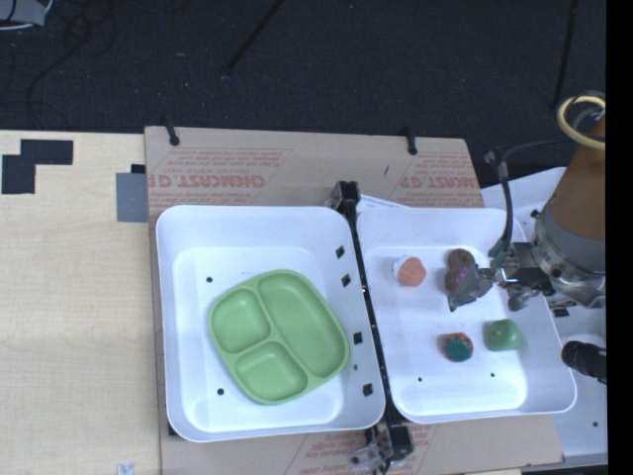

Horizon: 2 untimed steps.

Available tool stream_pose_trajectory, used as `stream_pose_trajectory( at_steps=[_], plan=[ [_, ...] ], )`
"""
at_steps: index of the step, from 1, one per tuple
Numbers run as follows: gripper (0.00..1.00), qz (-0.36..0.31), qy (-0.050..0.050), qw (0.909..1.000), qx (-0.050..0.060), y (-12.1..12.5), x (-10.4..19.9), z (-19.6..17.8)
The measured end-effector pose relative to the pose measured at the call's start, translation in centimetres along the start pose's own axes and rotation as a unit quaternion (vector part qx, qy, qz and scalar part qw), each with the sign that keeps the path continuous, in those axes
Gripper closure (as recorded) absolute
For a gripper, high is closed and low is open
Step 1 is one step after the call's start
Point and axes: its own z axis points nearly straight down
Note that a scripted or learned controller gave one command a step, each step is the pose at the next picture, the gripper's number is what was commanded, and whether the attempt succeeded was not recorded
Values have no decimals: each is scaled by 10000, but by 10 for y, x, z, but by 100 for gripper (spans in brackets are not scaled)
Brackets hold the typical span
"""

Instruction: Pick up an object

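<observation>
Objects: 4 small ones in the right bin. Brownish-purple lump sits near the bin's middle, toward the far side, right at the claw. Claw tips are down at the lump's near-right edge; cannot tell from this angle whether the lump is between them or just beside, or whether the claw is open or closed. Pink-and-white piece lies just left of the lump, apart from it. Teal ball with red spots sits nearer the camera, and a green piece is just to its right, close to the wrist hardware.

Arm comes in from the right over the bin's right rim, orange band visible above the grey wrist.

Left bin holds a green divided plate with 3 compartments, lying flat and rotated at a slant. Both bins rest on a cardboard sheet on the wooden bench.
</observation>
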Motion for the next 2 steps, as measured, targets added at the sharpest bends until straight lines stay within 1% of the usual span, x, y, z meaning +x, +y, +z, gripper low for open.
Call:
stream_pose_trajectory(
  at_steps=[1, 2],
  plan=[
    [0, -9, -5, 10000, -49, 1, 0, -5],
    [0, -6, 1, 10000, -19, 3, -2, 59]
  ],
)
